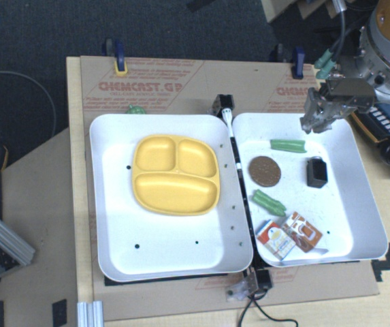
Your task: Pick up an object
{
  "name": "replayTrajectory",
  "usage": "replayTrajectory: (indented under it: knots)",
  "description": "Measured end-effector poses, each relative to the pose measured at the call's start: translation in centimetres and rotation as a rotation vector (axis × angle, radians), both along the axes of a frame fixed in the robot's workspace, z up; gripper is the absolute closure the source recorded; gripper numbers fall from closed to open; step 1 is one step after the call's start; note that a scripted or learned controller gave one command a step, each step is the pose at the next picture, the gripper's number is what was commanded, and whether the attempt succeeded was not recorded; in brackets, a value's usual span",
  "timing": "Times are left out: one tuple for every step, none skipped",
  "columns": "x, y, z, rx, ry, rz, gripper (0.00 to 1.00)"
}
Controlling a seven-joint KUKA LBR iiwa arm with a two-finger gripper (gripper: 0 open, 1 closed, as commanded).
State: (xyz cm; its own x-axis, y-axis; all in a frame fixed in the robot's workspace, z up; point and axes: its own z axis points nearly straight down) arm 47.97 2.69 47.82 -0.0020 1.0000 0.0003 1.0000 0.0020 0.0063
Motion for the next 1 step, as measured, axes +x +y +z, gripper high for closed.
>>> replayTrajectory:
  knots:
    - [-0.04, 6.64, 6.07, 0.003, -0.003, 0.006, 1.0]
